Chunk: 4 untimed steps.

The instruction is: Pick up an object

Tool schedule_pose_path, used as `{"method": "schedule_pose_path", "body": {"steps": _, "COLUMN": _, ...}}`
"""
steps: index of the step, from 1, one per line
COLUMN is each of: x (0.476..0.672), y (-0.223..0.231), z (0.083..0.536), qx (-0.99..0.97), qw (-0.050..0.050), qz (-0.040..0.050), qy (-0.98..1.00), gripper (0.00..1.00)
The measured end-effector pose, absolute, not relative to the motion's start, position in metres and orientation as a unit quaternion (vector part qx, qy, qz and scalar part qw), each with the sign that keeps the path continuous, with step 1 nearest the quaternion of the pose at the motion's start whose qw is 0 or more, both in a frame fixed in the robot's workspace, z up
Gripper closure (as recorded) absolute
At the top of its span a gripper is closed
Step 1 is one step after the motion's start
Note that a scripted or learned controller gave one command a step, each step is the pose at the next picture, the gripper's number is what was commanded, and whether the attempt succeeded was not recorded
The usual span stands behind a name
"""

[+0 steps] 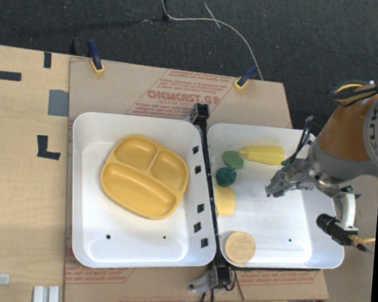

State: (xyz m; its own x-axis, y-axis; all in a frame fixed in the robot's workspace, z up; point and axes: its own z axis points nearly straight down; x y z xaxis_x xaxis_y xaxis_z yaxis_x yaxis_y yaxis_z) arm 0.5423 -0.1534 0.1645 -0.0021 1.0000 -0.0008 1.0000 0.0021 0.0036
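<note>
The right bin [298, 255] holds a yellow corn cob [263, 153] at the back, a light green piece [233, 159], a dark teal piece [225, 176], a pale yellow block [223, 200] by the divider, and a round tan disc [239, 247] at the front. My gripper [277, 187] hangs over the bin's middle right, just below the corn cob's right end. No object shows between its fingers. The grey wrist and orange band [348, 131] rise behind it.
The left bin [83, 190] carries a yellow divided plate [145, 175]. A black divider [203, 181] with clips runs between the bins. Both bins rest on a cardboard sheet [181, 90] held by blue-and-yellow clamps. Bare white floor lies in the right bin's front right.
</note>
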Motion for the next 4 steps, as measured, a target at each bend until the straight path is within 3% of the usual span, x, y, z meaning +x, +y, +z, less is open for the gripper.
{"method": "schedule_pose_path", "body": {"steps": 2, "x": 0.54, "y": -0.156, "z": 0.28, "qx": 0.706, "qw": 0.002, "qz": 0.0011, "qy": 0.708, "gripper": 1.0}}
{"method": "schedule_pose_path", "body": {"steps": 4, "x": 0.574, "y": -0.049, "z": 0.257, "qx": 0.705, "qw": -0.001, "qz": -0.0002, "qy": 0.71, "gripper": 1.0}}
